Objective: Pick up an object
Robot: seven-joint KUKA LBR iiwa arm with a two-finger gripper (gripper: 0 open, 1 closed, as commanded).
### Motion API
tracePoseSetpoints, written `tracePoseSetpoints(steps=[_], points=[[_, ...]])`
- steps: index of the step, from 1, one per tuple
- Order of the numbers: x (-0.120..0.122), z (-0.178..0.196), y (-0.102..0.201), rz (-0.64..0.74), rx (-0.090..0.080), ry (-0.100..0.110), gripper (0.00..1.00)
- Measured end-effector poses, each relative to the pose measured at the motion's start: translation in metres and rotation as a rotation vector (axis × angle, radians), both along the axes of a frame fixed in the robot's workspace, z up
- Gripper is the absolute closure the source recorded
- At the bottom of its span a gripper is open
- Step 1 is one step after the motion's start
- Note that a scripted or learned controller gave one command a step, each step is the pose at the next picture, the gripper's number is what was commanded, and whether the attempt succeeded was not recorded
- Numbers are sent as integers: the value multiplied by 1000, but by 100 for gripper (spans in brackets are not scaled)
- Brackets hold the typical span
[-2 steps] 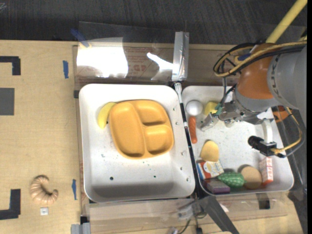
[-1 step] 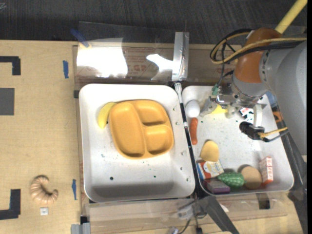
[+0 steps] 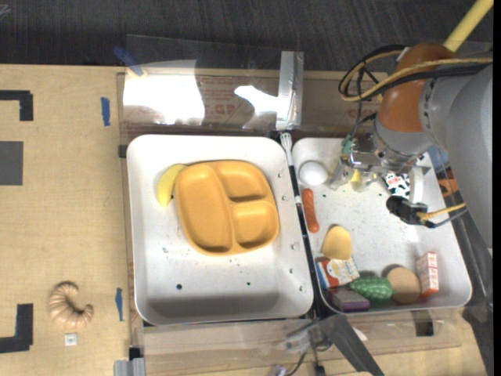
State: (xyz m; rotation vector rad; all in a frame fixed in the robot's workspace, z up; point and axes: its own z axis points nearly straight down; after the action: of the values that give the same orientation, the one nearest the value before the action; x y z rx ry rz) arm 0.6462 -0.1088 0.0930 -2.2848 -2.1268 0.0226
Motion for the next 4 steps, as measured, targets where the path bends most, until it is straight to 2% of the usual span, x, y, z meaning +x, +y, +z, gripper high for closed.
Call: tracePoseSetpoints(steps=[1, 2, 3, 4], points=[[22, 95, 90, 22, -2, -30, 100], [20, 90, 34, -63, -8, -22, 100], [20, 90, 36, -61, -7, -23, 0], [-4, 90, 49, -180, -7, -16, 0]])
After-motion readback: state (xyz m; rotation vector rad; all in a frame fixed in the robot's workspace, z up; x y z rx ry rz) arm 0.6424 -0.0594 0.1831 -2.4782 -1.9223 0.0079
